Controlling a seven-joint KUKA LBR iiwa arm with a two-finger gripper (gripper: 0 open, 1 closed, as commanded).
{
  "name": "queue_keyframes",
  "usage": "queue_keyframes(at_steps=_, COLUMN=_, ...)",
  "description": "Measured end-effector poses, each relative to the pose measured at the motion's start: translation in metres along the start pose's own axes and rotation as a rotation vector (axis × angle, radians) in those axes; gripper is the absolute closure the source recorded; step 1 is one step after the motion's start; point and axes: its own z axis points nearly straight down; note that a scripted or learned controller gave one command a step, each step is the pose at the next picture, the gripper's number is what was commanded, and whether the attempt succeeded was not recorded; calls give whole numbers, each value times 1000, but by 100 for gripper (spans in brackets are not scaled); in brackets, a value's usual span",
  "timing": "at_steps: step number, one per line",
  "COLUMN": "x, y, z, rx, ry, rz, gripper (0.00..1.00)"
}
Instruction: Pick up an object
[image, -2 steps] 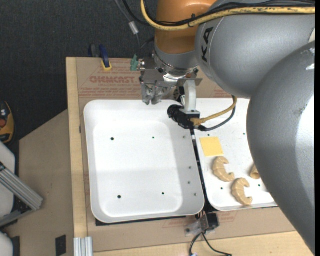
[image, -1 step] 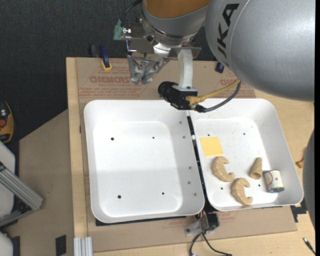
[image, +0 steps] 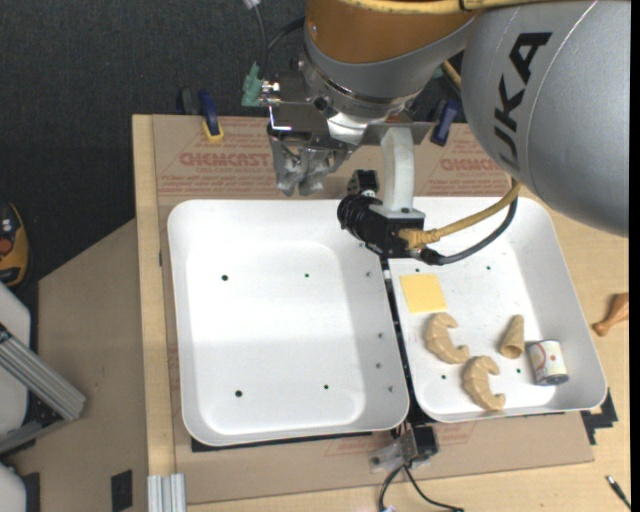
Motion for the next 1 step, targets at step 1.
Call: queue_keyframes(at_steps=1, x=0, y=-42, z=-40, rx=-6, ry=3, rz=-1, gripper=100)
